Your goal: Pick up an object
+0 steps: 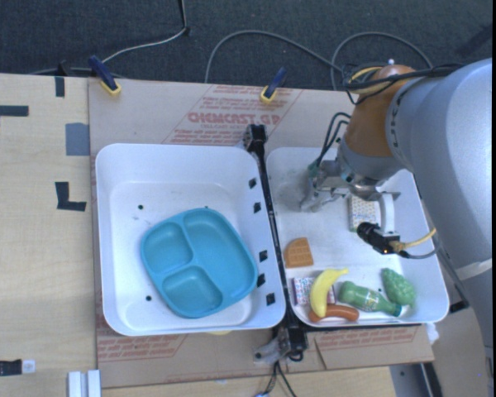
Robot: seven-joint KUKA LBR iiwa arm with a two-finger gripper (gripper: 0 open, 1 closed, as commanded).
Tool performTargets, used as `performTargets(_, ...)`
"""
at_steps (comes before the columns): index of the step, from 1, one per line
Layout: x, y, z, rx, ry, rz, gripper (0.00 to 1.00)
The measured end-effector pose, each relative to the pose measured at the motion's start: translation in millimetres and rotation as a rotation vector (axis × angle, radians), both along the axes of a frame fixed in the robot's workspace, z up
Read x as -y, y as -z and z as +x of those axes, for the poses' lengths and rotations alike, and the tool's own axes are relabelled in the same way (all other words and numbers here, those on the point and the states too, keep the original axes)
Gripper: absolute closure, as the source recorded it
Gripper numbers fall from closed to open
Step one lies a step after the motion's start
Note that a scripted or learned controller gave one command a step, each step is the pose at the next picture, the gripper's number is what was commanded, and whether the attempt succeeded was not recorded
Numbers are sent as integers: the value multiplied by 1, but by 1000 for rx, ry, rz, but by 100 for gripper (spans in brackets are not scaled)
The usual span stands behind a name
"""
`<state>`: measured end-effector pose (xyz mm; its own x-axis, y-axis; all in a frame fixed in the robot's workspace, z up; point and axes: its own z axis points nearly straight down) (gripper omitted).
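We look down on a pale wooden bench (33, 246) with black tape marks, and over it a sheet of brown cardboard (190, 118) printed in red, clipped at its far edge by two blue-and-yellow clamps (105, 78). Beyond the bench lies dark carpet (83, 15), with thin cables (231, 44) looping across it.

Two shallow white bins sit side by side on the cardboard. In the left bin (120, 180) lies a blue compartment plate (198, 261), three sections, tilted toward the near right corner.

The right bin (430, 288) holds the pickable things, all crowded at its near edge: a tan cracker-like square (298, 251) by the divider, a yellow banana (324, 289), a reddish sausage (341, 312) below it, a green bottle (365, 298) lying on its side, a leafy green toy (398, 287) at the right, and a small printed packet (302, 289) beside the banana.

The grey arm (455, 155) with its orange band (372, 131) comes in from the right. The gripper (316, 195) points down over the far, bare part of the right bin, well apart from the cluster. We see nothing between its fingers; how far apart they are we cannot tell from this angle.
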<state>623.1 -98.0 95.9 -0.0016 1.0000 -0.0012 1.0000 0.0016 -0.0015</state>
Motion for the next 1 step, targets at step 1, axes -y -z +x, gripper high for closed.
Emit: performTargets(1,0,1,0,-1,0,0,0)
